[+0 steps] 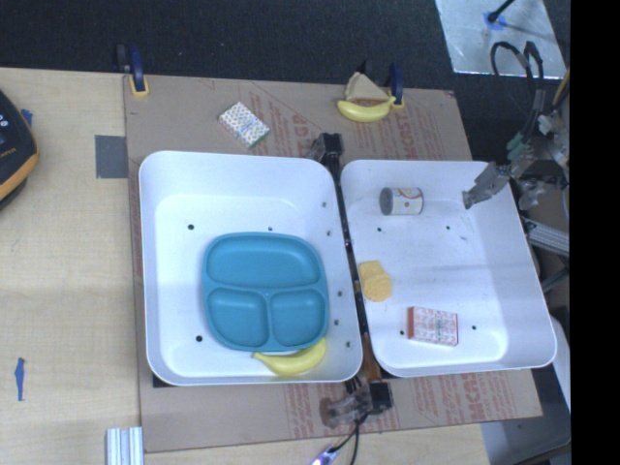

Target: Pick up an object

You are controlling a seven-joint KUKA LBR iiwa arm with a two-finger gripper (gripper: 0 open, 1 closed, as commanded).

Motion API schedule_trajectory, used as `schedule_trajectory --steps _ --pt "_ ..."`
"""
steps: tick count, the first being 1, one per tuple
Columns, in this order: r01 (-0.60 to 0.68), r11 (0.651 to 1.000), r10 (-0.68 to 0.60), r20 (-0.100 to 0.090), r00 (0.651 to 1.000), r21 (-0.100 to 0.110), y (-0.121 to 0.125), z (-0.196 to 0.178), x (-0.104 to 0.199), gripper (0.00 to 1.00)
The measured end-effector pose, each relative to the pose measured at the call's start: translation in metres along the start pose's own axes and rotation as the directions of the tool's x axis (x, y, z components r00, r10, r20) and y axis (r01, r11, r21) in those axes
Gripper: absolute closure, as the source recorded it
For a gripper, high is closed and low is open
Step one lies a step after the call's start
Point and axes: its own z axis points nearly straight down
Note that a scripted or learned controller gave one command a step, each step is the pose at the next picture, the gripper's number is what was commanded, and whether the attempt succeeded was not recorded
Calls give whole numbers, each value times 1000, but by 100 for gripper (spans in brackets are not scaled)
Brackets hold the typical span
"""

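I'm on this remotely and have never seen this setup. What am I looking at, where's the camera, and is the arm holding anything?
One camera looks down at a slant on a bench with two white bins. The left bin holds a blue divided plate and a banana. The right bin holds a small can, a round yellow piece and a flat red-and-white packet. The robot's end effector reaches in at the right bin's far right corner; nothing is visibly held.
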Motion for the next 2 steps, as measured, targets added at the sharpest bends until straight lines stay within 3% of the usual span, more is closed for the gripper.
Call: schedule_trajectory --steps 1,2 --pt "-1 1000 1 0 1000 1 -90 78 -25 0" --pt "3 1000 -3 0 1000 -1 -30 79 96 0"
